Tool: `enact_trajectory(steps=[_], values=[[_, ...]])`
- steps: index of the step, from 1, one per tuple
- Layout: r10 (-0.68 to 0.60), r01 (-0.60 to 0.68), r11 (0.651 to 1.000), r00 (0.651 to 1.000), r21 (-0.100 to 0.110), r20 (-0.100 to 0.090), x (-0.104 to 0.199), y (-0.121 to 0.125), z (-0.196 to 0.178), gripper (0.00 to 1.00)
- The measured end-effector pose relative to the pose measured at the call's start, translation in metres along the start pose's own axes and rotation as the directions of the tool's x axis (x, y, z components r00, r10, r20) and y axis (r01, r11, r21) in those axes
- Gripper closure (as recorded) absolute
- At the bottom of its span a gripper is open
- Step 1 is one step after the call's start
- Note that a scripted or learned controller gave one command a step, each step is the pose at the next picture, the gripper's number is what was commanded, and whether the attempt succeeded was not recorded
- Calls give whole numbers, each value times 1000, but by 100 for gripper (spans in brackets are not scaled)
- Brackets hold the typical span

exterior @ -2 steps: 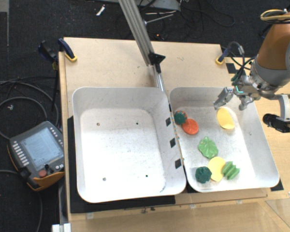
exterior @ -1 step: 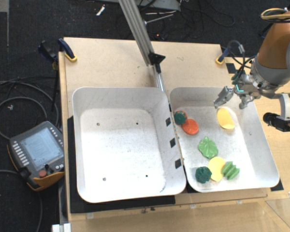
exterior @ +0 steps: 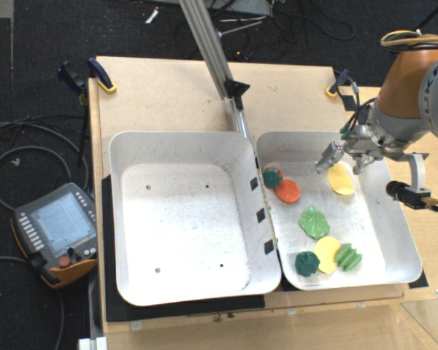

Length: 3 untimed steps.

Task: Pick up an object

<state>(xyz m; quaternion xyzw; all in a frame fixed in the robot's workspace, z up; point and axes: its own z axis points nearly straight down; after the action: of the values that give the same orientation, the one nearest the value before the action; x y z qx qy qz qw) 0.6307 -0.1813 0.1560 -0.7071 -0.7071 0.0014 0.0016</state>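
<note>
You see the gripper [exterior: 344, 158] spread wide over the right bin [exterior: 394, 228], a yellow piece [exterior: 342, 181] just at its 6 o'clock, not gripped.

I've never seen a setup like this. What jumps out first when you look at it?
The grey and orange arm reaching in from the right, its gripper just above a pale yellow piece in the right bin. Next, the cluster of small green, yellow and orange-red toys in that bin. The left bin beside it looks bare white.

no readable text, handheld pendant [exterior: 57, 228] screen perhaps lettered, too blurred
</note>
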Motion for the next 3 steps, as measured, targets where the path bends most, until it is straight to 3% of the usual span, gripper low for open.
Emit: enact_trajectory(steps=[1, 2, 3], values=[[0, 0, 1000, 1000, -5, 2, -2, -5, 60, 0], [0, 0, 1000, 1000, -10, 2, -2, -3, 58, 0], [0, 0, 1000, 1000, -13, 3, -2, -2, 47, 100]])
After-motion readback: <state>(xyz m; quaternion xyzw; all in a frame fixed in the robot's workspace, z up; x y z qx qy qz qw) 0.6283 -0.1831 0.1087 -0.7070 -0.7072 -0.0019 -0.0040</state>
